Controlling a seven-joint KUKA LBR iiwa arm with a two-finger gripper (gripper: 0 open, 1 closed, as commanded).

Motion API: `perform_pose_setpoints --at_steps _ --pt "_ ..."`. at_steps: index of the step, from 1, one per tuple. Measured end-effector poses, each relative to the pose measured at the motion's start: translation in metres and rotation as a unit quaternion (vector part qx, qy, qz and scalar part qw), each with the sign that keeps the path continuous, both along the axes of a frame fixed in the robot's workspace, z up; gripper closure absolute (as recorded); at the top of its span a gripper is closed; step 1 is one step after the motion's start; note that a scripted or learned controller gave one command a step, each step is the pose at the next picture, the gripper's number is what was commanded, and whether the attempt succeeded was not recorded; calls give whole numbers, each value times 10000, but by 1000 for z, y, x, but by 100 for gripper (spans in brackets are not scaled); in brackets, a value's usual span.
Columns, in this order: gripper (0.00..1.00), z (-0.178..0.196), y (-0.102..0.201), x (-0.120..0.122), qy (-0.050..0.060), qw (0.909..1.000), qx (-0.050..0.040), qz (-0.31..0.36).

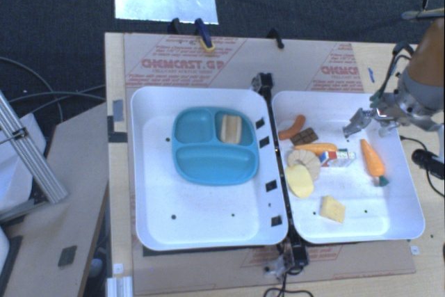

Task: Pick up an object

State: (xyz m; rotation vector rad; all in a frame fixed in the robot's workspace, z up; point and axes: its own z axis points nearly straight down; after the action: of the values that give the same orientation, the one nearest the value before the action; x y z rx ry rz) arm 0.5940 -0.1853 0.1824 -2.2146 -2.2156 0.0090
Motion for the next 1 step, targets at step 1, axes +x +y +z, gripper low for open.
perform_pose_setpoints --at_steps 1 --pt "0 7 0 3 -58 10000 -12 14"
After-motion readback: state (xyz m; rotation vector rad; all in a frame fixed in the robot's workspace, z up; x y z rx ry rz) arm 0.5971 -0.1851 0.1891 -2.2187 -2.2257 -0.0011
